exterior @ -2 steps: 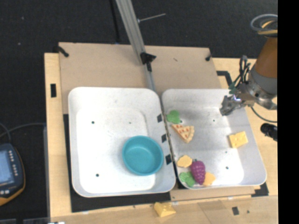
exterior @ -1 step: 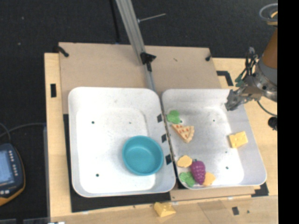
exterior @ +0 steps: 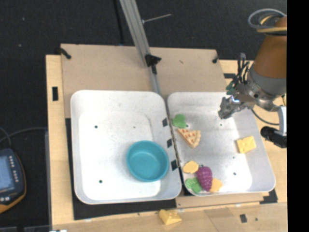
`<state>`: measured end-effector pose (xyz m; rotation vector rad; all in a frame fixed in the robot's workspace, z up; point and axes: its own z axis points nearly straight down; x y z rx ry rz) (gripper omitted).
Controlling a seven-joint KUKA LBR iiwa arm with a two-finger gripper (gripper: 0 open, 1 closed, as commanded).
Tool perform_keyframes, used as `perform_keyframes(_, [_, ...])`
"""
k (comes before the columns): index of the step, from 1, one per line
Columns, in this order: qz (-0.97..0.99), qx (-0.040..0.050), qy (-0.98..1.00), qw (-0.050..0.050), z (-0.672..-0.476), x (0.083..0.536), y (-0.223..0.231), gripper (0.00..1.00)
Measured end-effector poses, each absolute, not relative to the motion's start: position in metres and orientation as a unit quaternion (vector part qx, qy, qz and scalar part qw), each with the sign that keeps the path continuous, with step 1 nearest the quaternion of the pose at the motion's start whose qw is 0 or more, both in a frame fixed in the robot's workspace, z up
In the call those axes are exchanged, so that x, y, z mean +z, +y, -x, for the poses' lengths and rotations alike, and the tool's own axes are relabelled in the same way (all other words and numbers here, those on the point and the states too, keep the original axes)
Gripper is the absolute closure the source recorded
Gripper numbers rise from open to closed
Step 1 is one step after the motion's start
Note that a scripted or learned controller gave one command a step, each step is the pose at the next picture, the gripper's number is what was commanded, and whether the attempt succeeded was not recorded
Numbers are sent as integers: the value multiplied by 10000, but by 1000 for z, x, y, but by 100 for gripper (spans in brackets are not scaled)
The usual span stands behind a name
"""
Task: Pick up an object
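the arm is reaching in from the right and the gripper [exterior: 227, 109] is hanging over the upper part of the right bin [exterior: 258, 178], with nothing visible in it; how the gripper is set cannot be told from this slant; this is looking like the approach step, before any grasp; no object is lying directly under it; the yellow cheese block [exterior: 246, 144] is sitting nearest, toward the bin's right side, while the pizza slice [exterior: 190, 137] and the green piece [exterior: 179, 120] are lying near the divider, and the purple grapes [exterior: 205, 176] are crowding the lower left corner with small yellow and green bits; the blue bowl [exterior: 147, 160] is resting in the left bin [exterior: 87, 129]; the next move is calling for a shift over one chosen piece, probably the isolated cheese block, then a straight descent.
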<state>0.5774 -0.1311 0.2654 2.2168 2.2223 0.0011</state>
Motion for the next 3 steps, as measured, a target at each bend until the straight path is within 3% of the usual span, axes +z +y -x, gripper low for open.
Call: perform_keyframes(3, [-7049,-4,7093,-8,-588,239,30,100])
